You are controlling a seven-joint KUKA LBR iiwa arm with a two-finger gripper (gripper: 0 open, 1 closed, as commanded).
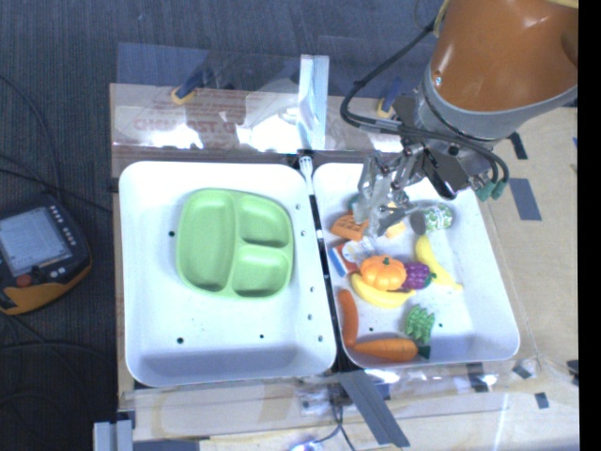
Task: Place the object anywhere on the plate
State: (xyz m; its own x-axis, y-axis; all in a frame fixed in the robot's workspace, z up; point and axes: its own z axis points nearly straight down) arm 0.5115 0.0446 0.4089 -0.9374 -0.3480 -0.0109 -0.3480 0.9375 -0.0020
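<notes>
Nearest the camera, an orange plastic carrot lies along the front wall of the right white bin, long axis left to right. Beside it stand a green plastic broccoli floret and, at the bin's left wall, a red-orange sausage-shaped piece lying near to far. Mid-bin sits a cluster: a small orange plastic pumpkin resting on a yellow plastic banana, with a purple grape bunch touching its right side. A second yellow banana runs diagonally, upper left to lower right. Which of these toys is the object to be moved cannot be told. The green moulded plate, divided into three compartments, lies in the left white bin, tilted slightly, its large compartment to the left. Farther back, the gripper hangs over the right bin's rear left part, fingers spread and pointing down, just above an orange waffle-textured piece and a pale green item; nothing is seen between them. Both bins rest on the table.
</notes>
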